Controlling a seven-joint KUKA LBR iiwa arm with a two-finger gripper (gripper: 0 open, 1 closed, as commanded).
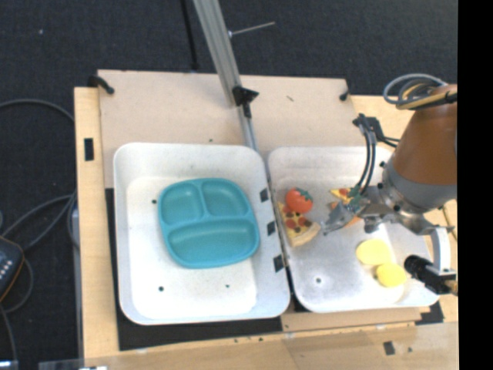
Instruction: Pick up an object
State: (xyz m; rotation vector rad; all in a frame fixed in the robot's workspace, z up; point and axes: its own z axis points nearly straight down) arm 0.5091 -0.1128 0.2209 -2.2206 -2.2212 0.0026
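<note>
In the right bin [323,164], gripper [339,216] sits low btwn tomato toy [299,200] and pizza slice [299,227]; can't tell its state or any contact.

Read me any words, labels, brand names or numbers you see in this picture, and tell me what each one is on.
No text can be read in this view.
Teal tray: plain, no lettering.
White bins: no labels; the small dark marks on them are not characters.
Toy food and yellow pieces: no print.
Arm and claw: no readable marking.
Dark device at the left edge: pale dots, too small to read.
</note>
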